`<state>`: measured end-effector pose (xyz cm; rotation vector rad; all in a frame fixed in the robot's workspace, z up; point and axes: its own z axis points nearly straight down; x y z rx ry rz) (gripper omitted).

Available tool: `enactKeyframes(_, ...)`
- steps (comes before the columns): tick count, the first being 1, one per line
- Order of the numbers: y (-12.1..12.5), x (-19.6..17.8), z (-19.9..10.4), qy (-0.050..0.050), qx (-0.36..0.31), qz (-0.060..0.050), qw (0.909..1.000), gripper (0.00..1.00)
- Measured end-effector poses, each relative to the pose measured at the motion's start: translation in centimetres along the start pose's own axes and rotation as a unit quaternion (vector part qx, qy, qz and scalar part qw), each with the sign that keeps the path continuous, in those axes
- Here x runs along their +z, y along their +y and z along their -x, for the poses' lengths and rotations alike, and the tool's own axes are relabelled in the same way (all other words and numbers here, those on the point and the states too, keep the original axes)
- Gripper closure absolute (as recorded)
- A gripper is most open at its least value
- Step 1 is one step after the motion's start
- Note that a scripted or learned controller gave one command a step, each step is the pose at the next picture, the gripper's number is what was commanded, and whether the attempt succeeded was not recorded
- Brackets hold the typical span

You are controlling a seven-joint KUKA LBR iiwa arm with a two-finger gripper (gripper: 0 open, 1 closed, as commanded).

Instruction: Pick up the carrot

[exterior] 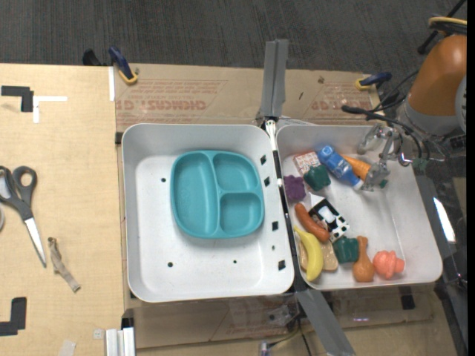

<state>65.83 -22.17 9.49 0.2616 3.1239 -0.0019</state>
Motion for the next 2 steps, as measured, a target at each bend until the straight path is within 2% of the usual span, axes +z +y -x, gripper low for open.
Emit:
enactKeyframes(1, 0.1, -1.2, 0.2, -0.003, -0.002, -0.001, 1.0, 1.0)
enactKeyframes(2, 5.1, -9.8, -2.6, 0.0, 0.02, 0.0, 0.9998, 1.0)
